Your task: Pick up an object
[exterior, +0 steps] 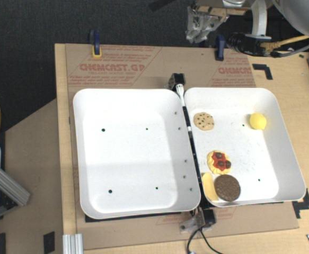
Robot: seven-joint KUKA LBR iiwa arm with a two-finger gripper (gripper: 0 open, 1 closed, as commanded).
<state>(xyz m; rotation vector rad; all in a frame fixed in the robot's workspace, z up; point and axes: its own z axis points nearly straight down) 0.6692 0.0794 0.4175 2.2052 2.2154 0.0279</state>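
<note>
gripper (199,28): above the right shallow white plastic bin (281,157), beyond its far rim | fingers: cannot tell | round yellow ball (258,121): inside that bin, untouched

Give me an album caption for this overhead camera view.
Gripper poised beyond two white bins; toy cookies and a yellow ball wait.

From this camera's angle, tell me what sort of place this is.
Probably a robot lab grasping bench: two white bins clamped on a taped board, toy food like a cookie, and a gripper overhead.
</note>
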